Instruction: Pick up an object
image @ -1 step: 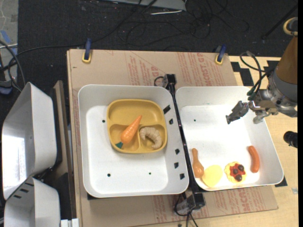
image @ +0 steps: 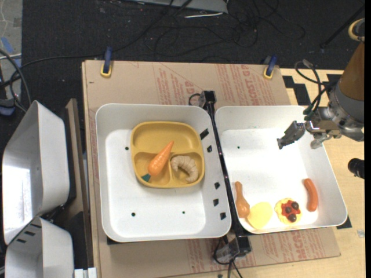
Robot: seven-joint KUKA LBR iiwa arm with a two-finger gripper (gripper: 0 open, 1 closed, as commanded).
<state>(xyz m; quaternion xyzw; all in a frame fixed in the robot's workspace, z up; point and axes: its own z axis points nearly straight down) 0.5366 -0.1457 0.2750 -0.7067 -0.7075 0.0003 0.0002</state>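
Carrot (image: pixel 160 158), shrimp (image: pixel 185 168) in yellow plate (image: pixel 145 135), left bin (image: pixel 116 155).

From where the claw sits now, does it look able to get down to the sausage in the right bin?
Probably yes. The claw hangs over the right bin's upper part, and the sausage lies alone near the right wall, apart from the tart. Only bare floor lies between them; the wall's closeness may crowd it.
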